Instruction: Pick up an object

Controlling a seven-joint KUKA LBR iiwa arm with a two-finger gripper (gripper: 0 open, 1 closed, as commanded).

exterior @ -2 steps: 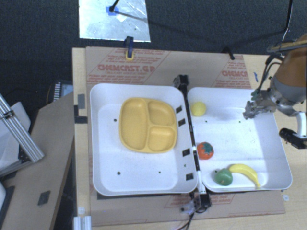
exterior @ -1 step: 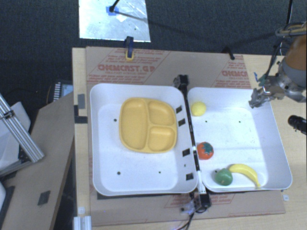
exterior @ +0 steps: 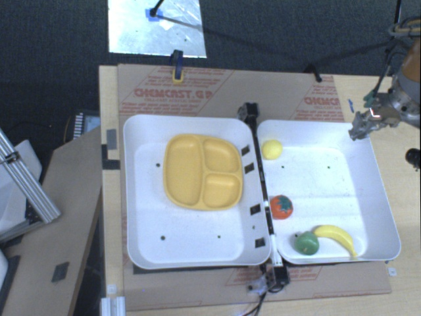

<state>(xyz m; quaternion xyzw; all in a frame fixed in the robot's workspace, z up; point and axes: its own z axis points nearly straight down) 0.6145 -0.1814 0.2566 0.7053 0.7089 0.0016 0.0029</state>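
The end effector [exterior: 360, 128] hovers at the upper right of the frame, over the top right rim of the right bin [exterior: 368, 196]; whether it is apart or together I cannot tell. The nearest candidate, the yellow lemon [exterior: 272, 149], sits well left and slightly lower, in the bin's upper left corner. The tomato [exterior: 281, 207], green fruit [exterior: 306, 243] and banana [exterior: 337, 237] lie farther off at the lower edge, the banana's long axis running left to lower right.
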